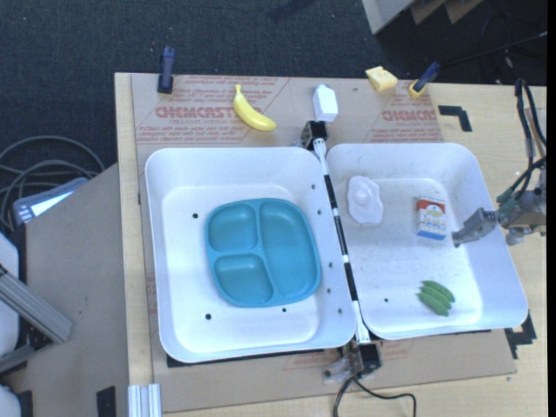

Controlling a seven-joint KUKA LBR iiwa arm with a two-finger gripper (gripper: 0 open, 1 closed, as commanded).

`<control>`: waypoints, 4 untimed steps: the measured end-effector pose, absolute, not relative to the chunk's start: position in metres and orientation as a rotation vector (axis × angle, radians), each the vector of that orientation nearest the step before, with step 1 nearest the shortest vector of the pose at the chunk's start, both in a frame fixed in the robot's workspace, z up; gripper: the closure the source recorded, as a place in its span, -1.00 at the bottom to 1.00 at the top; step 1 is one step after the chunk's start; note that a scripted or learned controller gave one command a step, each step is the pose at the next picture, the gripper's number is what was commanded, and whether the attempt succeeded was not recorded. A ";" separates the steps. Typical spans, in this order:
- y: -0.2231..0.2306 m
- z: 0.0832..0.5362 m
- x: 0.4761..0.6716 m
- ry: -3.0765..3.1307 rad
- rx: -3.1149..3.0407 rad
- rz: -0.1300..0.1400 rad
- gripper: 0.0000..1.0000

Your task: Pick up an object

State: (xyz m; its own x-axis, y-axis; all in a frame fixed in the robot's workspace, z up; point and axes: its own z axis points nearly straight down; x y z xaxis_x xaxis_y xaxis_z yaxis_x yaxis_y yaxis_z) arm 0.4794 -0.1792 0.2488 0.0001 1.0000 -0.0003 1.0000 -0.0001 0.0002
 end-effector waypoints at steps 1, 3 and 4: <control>-0.204 0.163 0.480 2.222 2.223 -0.001 -1.00; -0.190 0.120 0.616 2.221 2.215 0.002 1.00; -0.200 0.131 0.605 2.221 2.221 -0.001 1.00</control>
State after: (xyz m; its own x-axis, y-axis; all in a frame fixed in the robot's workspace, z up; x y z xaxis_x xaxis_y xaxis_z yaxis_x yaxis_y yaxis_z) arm 0.6054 -0.1996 0.1307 0.0001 1.0000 -0.0003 1.0000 -0.0001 -0.0001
